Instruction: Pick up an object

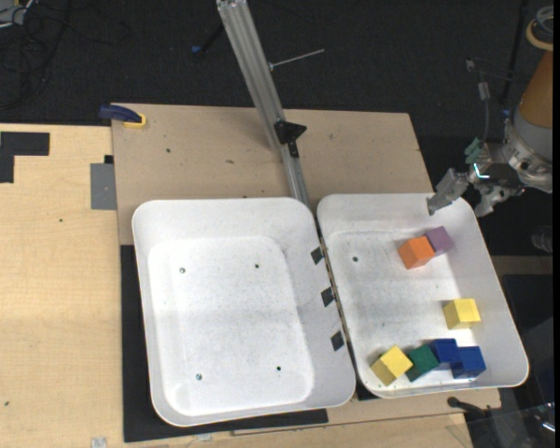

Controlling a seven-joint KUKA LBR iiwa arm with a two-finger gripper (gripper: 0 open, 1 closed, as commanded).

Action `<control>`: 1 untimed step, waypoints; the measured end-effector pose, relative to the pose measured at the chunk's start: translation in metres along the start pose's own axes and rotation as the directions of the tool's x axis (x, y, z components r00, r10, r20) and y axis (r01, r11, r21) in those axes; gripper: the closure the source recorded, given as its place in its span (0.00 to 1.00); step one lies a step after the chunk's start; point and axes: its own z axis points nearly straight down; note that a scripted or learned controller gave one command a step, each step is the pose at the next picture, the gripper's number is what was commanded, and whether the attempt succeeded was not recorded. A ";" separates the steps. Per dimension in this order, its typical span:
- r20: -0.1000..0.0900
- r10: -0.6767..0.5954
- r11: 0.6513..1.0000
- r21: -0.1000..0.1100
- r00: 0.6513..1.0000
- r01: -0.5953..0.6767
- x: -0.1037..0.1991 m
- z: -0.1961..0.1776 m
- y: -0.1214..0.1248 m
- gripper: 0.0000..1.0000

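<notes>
Two shallow white bins are set side by side on the counter (pixel 215 147), and all the loose things are gathered in the right bin (pixel 504 343). An orange block (pixel 415 252) is seen in that bin's upper part, touching a smaller purple block (pixel 440 240) just to its right. A yellow cube (pixel 462 312) is placed lower down, near the right wall and apart from the others. Along the bin's lower edge a second yellow block (pixel 390 365), a green block (pixel 423 361) and a blue block (pixel 458 357) are packed together in a row. The left bin (pixel 168 222) is bordered by the same dividing edge. The gripper (pixel 459 191) is held above the right bin's upper right corner, just beyond the purple block, with nothing seen between the fingers; whether they are open or closed cannot be told. A slanted metal rail (pixel 257 73) is mounted behind the bins
</notes>
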 end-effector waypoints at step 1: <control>0.002 -0.002 1.000 -0.005 1.000 0.002 0.000 -0.003 0.001 0.00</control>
